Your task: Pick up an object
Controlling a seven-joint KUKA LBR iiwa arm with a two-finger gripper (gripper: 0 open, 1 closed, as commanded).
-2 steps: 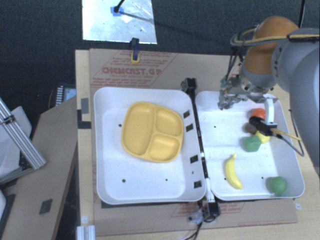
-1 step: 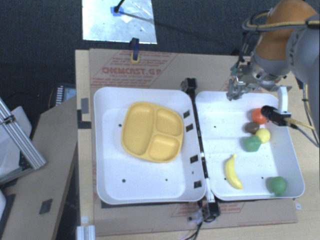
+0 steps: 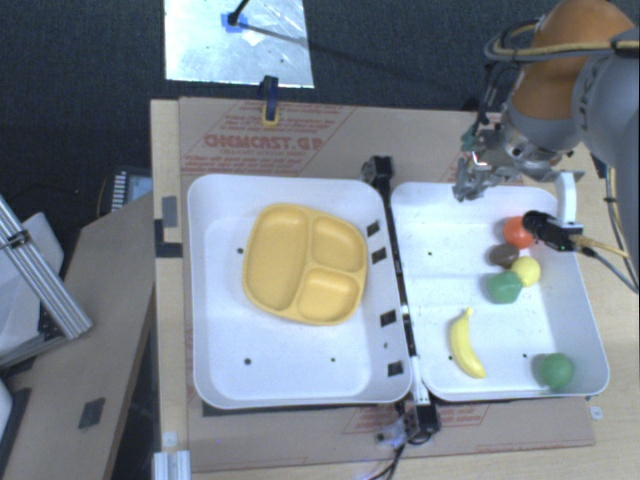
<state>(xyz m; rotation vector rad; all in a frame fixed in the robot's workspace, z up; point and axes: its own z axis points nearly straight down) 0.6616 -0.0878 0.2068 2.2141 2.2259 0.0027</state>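
My two-finger gripper (image 3: pixel 470 190) hangs at the far edge of the right white bin (image 3: pixel 440 298), and I cannot tell its state. The nearest pickable things lie toward the near right of it: a cluster of an orange round toy fruit (image 3: pixel 517 232), a brown lump (image 3: pixel 503 255), a yellow ball (image 3: pixel 526 271) and a green lump (image 3: pixel 504 287). My grey arm (image 3: pixel 585 68) reaches in from the right, wrist pointing down.

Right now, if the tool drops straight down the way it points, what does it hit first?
Probably bare floor of the right bin near its back edge. The tool hangs there, apart from the fruit; depth is hard to judge.
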